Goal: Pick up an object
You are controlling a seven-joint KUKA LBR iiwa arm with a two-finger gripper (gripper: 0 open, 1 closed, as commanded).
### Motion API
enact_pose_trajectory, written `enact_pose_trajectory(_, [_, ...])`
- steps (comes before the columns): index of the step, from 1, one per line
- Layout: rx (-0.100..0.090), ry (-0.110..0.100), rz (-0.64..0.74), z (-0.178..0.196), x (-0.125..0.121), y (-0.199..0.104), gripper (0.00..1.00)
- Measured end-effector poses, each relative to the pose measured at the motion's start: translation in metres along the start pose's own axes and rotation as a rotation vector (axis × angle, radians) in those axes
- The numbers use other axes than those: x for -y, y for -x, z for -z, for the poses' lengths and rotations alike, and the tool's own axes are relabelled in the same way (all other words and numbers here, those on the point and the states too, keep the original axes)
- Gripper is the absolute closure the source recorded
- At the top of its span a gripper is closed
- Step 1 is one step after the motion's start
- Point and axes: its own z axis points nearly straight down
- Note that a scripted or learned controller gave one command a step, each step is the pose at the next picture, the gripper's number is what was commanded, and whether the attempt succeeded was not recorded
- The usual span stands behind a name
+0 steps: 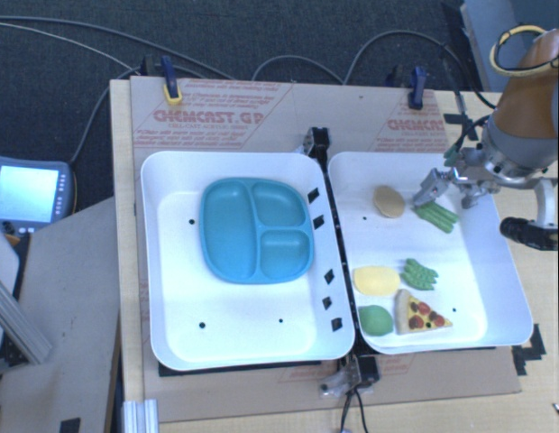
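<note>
Handheld screen: at the far left edge I see a grey pendant point(27, 193) with a lit display, lying off the bench.
Bench top: a brown board point(216, 115) with red printed lettering, held at its far edge by two blue clamps point(170, 81).
Left bin point(171, 332): white and shallow; I see a blue divided tray point(256, 230) lying flat in its middle, three compartments facing up.
Divider: the two bins touch along a seam with black clips point(317, 142) down it.
Right bin point(496, 278): white, and it carries all the loose toy food.
Tan piece point(389, 201): a roundish beige item in the far half of the right bin, near the seam.
Green pod point(436, 216): a ribbed green vegetable, lying tilted just right of the tan piece, directly under the gripper.
Near cluster: a yellow lump point(376, 280), a leafy green piece point(420, 274) beside it, a round green piece point(376, 319) and a pizza slice point(420, 315) side by side at the near edge.
Gripper point(451, 188): I read its two fingers as spread apart, tips straddling the far end of the green pod; nothing is lifted between them.
Arm point(525, 106): grey with the orange band, reaching in from the right over the right bin's far corner.
</note>
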Motion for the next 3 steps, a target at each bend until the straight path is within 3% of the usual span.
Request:
enact_pose_trajectory(1, [-0.001, 0.0, 0.0, -0.064, 0.002, 0.0, 0.0])
enact_pose_trajectory(2, [0.003, 0.009, 0.001, -0.078, 0.0, 0.0, 0.0])
enact_pose_trajectory(3, [0.004, 0.015, 0.001, -0.066, -0.001, 0.0, 1.0])
